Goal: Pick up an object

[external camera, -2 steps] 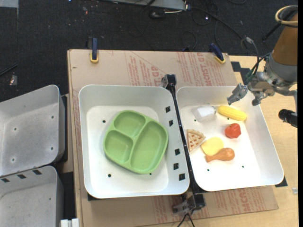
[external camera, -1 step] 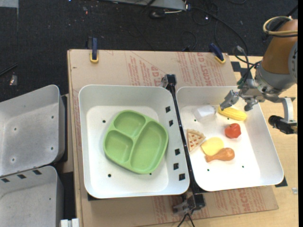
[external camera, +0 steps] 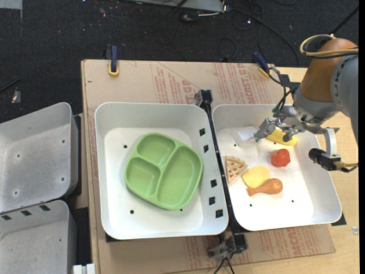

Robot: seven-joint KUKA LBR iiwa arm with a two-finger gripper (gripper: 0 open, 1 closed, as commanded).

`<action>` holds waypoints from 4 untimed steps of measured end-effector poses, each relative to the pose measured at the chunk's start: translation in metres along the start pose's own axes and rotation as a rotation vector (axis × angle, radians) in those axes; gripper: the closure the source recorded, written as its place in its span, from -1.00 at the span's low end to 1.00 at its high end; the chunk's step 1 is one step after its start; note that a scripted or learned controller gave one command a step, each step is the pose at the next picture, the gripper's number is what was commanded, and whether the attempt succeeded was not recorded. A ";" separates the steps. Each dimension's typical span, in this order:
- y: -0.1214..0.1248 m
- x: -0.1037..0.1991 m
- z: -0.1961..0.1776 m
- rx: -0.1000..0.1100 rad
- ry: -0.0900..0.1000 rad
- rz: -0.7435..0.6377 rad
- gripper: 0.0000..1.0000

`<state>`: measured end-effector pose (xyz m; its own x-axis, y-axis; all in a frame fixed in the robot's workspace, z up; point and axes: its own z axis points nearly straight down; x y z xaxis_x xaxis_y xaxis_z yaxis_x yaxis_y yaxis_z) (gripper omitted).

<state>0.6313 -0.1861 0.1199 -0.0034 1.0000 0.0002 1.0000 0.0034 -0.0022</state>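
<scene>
Yellow item (external camera: 283, 137) under gripper (external camera: 276, 131), just above tomato (external camera: 280, 157); finger spread apparently wide, grasp unconfirmed. Advise centring over yellow item, closing squarely, lifting straight.

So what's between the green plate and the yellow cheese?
In the camera view, the waffle slice lies between the green plate and the yellow cheese, past the bins' rims.

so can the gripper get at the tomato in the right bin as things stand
Probably yes. The tomato lies in the open on the right bin's floor, apart from the chicken drumstick and the yellow item under the gripper, with nothing covering it.
</scene>
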 end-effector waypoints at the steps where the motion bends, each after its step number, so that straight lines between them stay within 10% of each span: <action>1: 0.001 0.000 0.027 -0.005 -0.002 0.000 -1.00; 2: 0.001 0.001 0.017 -0.005 -0.002 -0.001 1.00; 4: -0.003 0.013 -0.103 -0.009 -0.002 0.000 1.00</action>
<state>0.6286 -0.1728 0.2233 -0.0029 1.0000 -0.0019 1.0000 0.0029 0.0066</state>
